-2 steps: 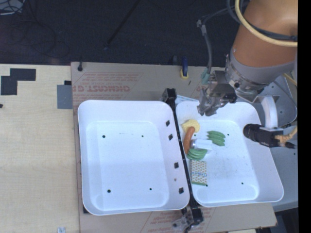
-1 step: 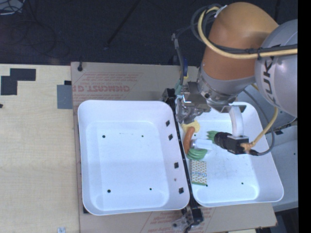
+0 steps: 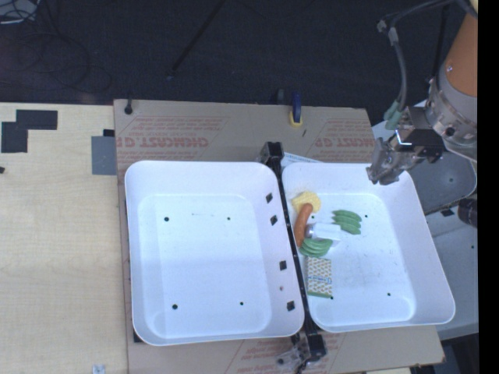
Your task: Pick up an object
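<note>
Two shallow white bins sat side by side on a sheet of brown cardboard printed with reddish lettering. The left bin showed four small dark dots on its floor. The right bin lay just beside it, the two joined along a black strip with clips. A blue and yellow clamp gripped the cardboard's far edge. To the left stretched a pale wooden benchtop with black and grey patches.

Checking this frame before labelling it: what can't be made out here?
- Gripper, camera view: too small and dark to tell its finger state.
- Arm: cut off by the right edge.
- Pile by the right bin's left wall: the orange item and green items overlap; identities unclear.
</note>
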Robot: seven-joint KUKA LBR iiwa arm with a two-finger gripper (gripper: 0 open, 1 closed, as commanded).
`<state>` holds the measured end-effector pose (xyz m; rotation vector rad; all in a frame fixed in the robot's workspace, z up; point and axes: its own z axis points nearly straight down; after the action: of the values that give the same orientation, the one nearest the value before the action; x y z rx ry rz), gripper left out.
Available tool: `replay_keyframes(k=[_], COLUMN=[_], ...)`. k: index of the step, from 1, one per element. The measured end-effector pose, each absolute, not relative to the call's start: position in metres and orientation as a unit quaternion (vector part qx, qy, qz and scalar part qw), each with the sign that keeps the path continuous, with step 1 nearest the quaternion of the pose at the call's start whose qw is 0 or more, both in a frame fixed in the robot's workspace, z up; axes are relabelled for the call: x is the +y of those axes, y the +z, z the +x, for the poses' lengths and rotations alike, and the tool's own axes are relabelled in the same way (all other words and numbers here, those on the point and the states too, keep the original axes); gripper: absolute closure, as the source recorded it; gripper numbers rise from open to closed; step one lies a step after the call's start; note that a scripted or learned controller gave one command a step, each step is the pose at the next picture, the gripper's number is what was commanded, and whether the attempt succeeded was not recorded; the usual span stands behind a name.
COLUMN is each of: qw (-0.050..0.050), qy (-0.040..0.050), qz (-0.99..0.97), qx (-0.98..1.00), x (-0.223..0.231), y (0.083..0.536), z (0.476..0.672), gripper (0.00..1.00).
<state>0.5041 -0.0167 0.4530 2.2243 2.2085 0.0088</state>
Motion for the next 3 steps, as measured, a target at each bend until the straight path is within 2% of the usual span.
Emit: replay_keyframes(k=[1,2,3], qw=[-0.003,-0.003,-0.002], qy=[-0.0030,-0.0039,-0.0029], qz=[0.706,0.705,0.708], qx=[0.708,0.709,0.706], x=[0.020,0.037,-0.005], y=[0.398,0.331,0.326], z=[0.528,0.565,0.531], gripper=[1.00,1.00,1.00])
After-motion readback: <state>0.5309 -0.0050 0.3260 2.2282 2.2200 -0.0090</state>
